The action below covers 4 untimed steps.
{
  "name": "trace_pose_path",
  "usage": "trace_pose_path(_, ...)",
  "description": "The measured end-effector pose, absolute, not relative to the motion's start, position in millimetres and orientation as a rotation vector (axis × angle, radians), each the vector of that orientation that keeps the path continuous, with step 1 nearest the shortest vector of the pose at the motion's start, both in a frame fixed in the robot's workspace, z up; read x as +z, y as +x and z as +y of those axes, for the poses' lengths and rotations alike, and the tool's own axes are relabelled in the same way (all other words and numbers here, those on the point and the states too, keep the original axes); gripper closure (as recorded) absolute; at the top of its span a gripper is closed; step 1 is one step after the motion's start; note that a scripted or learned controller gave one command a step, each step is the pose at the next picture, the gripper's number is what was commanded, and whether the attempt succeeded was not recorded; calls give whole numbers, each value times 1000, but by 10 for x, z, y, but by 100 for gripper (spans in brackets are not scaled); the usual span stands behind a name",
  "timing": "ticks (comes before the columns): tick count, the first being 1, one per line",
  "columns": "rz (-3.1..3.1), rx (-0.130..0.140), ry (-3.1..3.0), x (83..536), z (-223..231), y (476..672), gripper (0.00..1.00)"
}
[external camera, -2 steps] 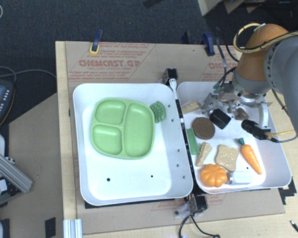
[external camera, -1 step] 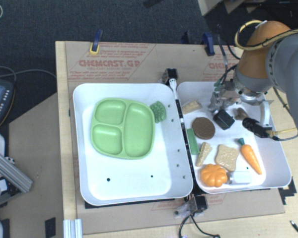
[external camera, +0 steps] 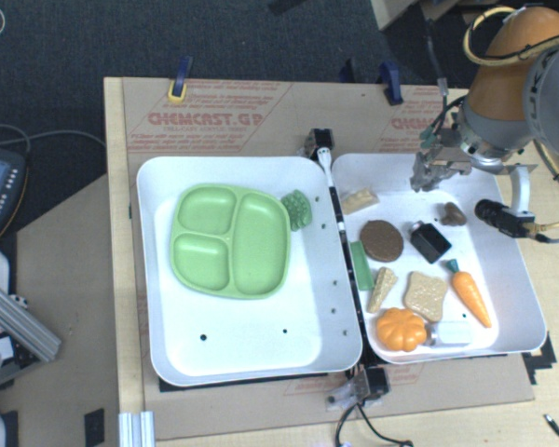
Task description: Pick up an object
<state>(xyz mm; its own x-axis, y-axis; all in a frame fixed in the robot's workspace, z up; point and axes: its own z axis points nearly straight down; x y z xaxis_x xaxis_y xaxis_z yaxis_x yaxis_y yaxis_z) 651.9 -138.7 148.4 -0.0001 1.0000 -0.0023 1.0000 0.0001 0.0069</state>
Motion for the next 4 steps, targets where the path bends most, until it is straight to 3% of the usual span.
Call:
trace_pose_path(1,2219,7,2214,2063,-1291,6506,100)
trace_pose_path(2,2219,5,2217,2266,-1290,6516,100)
trace_pose_path(4,2229,-4,2221,2202,-547,5813,100)
